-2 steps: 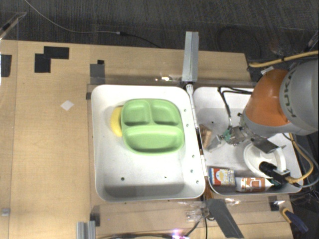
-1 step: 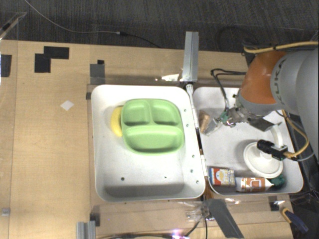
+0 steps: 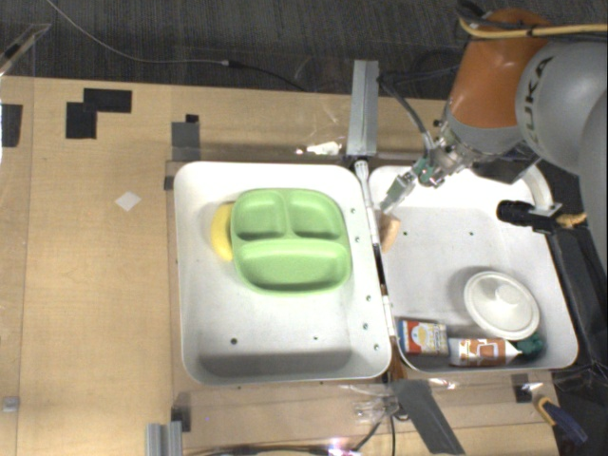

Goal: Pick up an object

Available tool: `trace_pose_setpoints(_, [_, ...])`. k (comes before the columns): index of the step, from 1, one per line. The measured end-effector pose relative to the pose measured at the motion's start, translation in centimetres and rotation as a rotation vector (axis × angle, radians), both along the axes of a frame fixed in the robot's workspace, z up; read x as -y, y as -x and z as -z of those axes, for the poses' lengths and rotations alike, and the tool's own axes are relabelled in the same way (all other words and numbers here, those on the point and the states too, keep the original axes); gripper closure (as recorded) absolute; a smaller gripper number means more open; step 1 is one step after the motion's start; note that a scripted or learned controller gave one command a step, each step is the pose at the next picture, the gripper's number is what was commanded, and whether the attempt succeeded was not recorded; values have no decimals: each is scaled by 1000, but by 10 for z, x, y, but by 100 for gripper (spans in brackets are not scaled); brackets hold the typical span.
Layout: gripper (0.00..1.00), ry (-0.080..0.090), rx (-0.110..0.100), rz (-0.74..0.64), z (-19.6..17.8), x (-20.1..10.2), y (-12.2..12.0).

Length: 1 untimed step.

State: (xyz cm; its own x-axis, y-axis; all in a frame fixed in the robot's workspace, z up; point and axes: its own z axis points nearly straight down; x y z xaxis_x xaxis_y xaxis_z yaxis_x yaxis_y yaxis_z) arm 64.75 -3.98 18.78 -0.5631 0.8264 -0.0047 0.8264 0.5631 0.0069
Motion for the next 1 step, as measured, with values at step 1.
trace_pose_setpoints(1, [0, -1, -3, 118, 2, 26, 104])
